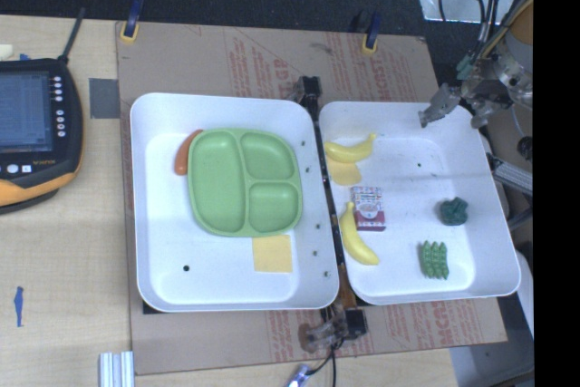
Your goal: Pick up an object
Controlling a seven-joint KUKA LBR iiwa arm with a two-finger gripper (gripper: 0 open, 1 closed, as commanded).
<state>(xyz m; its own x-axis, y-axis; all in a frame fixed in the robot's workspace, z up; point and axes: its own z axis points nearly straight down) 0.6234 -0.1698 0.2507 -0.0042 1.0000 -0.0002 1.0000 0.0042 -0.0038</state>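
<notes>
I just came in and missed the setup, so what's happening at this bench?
A robot arm reaches in from the right, its gripper above the far edge of the right bin, holding nothing. That bin holds two bananas, a small packet, a dark green lump and a green pea pod, all untouched. The left bin holds a green divided plate, a yellow square and an orange item partly hidden by the plate.
</notes>
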